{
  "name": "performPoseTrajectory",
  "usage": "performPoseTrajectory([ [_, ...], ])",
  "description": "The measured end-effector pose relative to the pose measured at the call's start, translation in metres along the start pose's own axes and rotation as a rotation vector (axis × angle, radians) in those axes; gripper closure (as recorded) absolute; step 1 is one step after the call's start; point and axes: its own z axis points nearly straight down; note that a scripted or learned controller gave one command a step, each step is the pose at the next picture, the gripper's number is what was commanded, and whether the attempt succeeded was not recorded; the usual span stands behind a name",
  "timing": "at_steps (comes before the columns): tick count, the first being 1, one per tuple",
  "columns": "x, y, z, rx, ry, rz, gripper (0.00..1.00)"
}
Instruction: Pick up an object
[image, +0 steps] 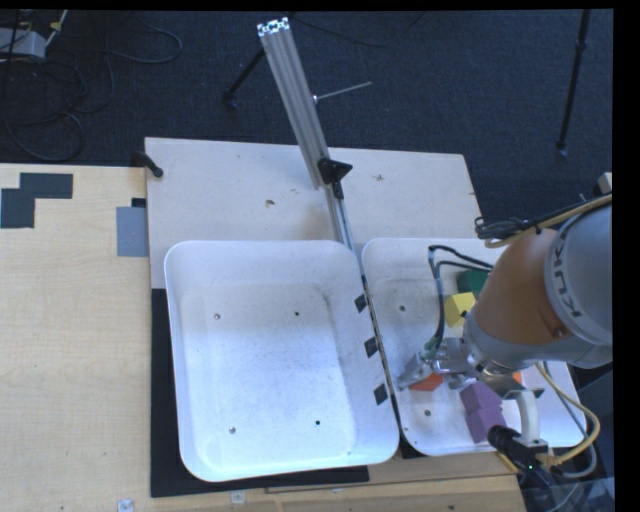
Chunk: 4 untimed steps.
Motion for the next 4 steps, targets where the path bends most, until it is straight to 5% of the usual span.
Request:
performPoseTrajectory([
  [1,-0.003,0.001,-0.011,-0.003,-0.002,0.007,1.0],
  [2,0.057,0.036,-0.101,-0.013,-0.001,-0.008,1.0],
  [4,0.171,0.093,-0.096,-0.005,-0.001,-0.006,1.0],
])
